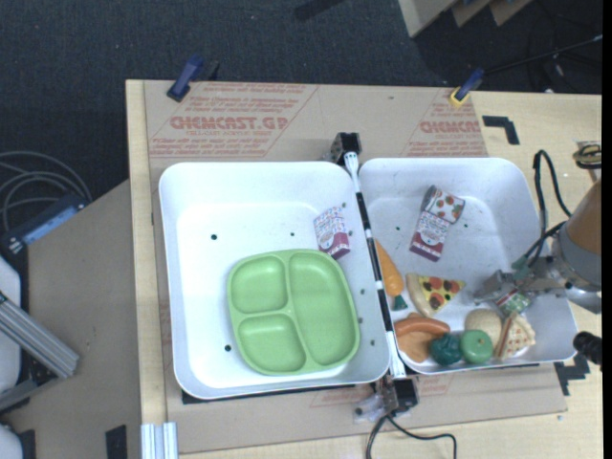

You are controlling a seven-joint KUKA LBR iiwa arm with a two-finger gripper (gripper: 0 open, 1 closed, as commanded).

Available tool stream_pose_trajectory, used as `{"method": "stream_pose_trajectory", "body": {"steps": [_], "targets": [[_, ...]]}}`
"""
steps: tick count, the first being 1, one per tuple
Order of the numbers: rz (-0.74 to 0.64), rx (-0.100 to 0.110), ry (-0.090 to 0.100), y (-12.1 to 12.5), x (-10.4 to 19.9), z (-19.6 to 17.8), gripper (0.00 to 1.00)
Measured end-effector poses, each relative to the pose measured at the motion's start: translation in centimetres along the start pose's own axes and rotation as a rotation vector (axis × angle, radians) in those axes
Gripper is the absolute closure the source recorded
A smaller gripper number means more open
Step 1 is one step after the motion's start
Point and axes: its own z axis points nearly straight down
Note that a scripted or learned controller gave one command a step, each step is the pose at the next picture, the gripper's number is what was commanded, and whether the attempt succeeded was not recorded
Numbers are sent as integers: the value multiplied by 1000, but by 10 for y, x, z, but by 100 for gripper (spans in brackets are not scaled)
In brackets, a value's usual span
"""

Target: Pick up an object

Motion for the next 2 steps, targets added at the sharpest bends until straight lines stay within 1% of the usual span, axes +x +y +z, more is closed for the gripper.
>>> {"method": "stream_pose_trajectory", "body": {"steps": [1,2], "targets": [[3,-1,-5,-1,-2,-9,100],[1,-2,-3,120,57,-38,100]]}}
